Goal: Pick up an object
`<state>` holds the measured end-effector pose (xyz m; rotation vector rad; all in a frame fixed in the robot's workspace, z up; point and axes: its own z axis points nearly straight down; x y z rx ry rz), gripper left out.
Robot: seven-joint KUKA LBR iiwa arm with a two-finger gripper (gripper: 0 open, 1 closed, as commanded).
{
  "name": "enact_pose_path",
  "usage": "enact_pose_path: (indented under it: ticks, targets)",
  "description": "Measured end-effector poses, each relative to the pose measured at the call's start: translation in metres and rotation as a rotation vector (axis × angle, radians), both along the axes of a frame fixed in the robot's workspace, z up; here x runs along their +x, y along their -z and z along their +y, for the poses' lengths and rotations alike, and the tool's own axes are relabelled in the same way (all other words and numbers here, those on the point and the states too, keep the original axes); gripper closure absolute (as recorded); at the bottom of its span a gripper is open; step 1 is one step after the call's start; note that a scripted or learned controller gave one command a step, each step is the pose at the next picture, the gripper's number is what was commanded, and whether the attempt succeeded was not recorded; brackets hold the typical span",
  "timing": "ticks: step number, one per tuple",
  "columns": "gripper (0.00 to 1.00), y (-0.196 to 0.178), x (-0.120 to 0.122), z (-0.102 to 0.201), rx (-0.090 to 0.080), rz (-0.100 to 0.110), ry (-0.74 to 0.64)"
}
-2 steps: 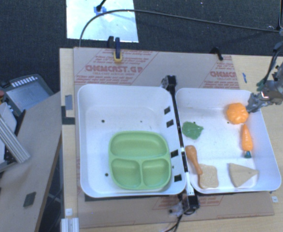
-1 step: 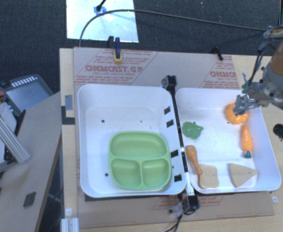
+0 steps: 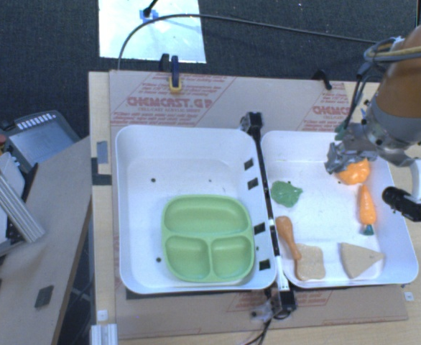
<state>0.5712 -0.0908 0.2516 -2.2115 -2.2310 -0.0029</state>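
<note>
1. Landmark: the right-hand shallow white plastic bin (image 3: pixel 394 261). All places below are given against it.
2. The two-finger metal gripper (image 3: pixel 340 158) on the grey arm sits over the bin's far half, reaching in from the right rim.
3. A rounded orange plastic toy piece (image 3: pixel 354 172) lies directly beneath and just nearer the camera than the gripper tip, touching or nearly so. Contact cannot be confirmed.
4. Jaw state: cannot tell; the wrist body hides the tips.
5. Key relation: the orange piece is offset slightly toward the bin's near-right side from the tip, not clearly centred under it. Likely needs a small shift that way before closing.
6. A slim orange toy carrot with a green tip (image 3: pixel 367 207) lies just beyond it toward the near rim, long axis running far-to-near along the right wall. Risk of nudging it.
7. A green leafy toy (image 3: pixel 285 192) rests near the bin's left wall, well apart.
</note>
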Motion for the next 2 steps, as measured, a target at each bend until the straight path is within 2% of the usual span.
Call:
enact_pose_path:
  ticks: [1, 2]
  targets:
    - [1.00, -0.002, -0.021, 0.052, 0.000, 0.001, 0.001]
    - [1.00, 0.002, -0.027, 0.096, 0.000, 0.002, 0.000]
